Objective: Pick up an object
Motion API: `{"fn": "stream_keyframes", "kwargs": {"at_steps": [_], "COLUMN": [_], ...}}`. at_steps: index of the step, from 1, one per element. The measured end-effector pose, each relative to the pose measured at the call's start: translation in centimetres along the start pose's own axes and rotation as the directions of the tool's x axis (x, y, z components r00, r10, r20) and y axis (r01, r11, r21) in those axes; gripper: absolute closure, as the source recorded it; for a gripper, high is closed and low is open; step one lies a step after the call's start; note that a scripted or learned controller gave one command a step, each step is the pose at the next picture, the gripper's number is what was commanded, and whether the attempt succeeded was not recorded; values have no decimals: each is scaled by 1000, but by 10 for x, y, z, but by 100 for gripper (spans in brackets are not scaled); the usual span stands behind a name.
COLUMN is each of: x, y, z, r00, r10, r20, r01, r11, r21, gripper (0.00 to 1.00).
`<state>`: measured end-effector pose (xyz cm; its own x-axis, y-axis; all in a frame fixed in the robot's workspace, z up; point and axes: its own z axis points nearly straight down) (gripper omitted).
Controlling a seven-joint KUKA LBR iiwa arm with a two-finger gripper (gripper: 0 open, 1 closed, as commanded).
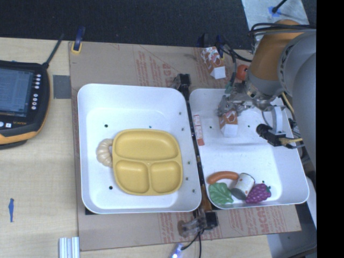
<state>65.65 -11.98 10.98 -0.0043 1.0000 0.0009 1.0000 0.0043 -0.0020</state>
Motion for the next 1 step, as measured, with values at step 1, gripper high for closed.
{"fn": "stream_keyframes", "kwargs": {"at_steps": [1], "x": [64], "y": [-51], "z": [-83], "r00": [1000], "r10": [-1], "r20": [-1], "r01": [1], "r11": [1000], "r21": [0], "gripper": [100]}}
